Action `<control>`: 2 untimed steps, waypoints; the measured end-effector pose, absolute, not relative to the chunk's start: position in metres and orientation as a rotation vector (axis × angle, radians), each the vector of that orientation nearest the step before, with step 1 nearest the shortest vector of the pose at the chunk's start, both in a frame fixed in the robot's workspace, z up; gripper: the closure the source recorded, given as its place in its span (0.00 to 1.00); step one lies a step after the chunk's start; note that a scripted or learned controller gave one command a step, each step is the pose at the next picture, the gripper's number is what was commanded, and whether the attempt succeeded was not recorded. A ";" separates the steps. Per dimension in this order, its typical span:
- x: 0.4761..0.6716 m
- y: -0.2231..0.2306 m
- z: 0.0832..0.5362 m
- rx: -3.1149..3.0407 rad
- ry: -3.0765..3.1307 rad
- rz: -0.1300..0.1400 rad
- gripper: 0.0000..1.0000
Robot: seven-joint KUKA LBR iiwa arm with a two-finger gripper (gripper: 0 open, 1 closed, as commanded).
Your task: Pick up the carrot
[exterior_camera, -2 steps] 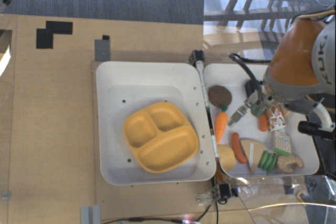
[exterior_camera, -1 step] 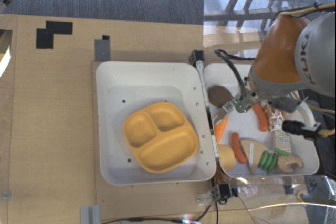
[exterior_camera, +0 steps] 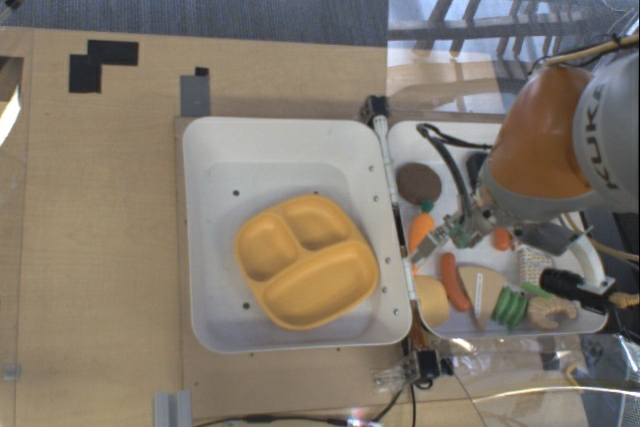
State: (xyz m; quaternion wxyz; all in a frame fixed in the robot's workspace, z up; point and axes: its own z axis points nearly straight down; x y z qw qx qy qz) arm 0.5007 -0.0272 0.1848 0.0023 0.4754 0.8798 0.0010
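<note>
2 white bins seen. L bin [exterior_camera: 215, 245]: 1 yellow divided plate [exterior_camera: 305, 260]. R bin [exterior_camera: 405, 140]: 1 brown disc [exterior_camera: 418, 181], 1 carrot [exterior_camera: 422, 229] by the L wall under the disc, 1 sausage [exterior_camera: 455, 281], 1 green piece [exterior_camera: 508, 305]. Gripper [exterior_camera: 452, 233] just R of carrot, not on it; finger state can't be told.

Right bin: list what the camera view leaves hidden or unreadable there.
- Hand: the arm's orange band overhangs it, so the fingers' state is unreadable.
- Carrot: partly covered by the hand; contact cannot be told.
- Right bin: its far side lies under the arm.
- Small pale item at the near right corner: too small to identify.
</note>
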 end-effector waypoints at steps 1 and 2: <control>0.529 -0.106 0.155 1.756 2.598 0.001 0.00; 0.530 -0.039 0.186 1.782 2.579 0.011 0.00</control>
